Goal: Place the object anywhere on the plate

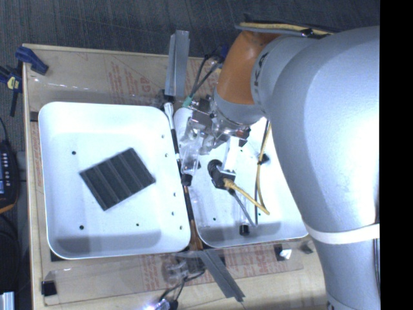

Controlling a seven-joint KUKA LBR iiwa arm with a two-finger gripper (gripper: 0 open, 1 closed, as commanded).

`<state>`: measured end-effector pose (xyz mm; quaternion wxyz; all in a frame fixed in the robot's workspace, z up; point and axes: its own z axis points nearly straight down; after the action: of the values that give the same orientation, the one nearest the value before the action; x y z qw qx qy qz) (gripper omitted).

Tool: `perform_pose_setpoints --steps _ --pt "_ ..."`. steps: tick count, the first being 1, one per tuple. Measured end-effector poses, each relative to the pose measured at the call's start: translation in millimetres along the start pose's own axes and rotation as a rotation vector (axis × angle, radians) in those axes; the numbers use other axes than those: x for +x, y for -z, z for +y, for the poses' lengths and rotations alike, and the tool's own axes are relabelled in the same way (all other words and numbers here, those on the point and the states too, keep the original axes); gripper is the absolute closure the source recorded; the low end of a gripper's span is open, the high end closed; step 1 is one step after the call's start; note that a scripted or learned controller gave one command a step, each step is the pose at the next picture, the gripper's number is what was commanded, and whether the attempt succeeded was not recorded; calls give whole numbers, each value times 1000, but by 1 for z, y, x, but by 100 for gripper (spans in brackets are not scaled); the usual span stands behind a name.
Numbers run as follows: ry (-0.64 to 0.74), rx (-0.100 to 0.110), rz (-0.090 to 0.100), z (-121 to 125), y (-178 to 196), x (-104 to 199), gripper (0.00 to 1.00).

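Gripper (191, 152): hangs low over the seam where the two bins meet, at the left edge of the right bin (284, 228). Its tip is pale and glassy against the white wall. Spread or pressed together: cannot tell. Nothing can be made out in its grip.

Just right of the gripper, a black fitting (215, 169) with a yellow cable (249, 199) trailing toward the near right, over the right bin's floor. A small dark piece (244, 229) lies at the near wall of that bin; too small to identify, so whether it is the object to be moved cannot be told.

Arm (316, 121): grey, bulky, enters from the right and covers most of the right bin. Orange band (236, 70) sits far of the gripper.

Plate (117, 178): dark, ridged, rectangular slab, lying flat and turned at an angle near the middle of the left bin (55, 147), well apart from the gripper. Nothing rests on it.

Bench (97, 70): brownish top under both bins. Blue clamp (31, 60) at its far left corner.
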<state>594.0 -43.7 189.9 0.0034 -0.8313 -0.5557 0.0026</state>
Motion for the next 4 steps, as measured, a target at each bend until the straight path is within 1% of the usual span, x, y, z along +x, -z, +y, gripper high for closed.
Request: perform_pose_setpoints --steps 1,2,3,4 --pt "83 -6 0 31 44 87 100" --pt "128 -1 -4 -71 0 108 100" --pt "248 -6 -1 -12 74 96 100" --pt "252 -1 -4 -70 1 90 100"
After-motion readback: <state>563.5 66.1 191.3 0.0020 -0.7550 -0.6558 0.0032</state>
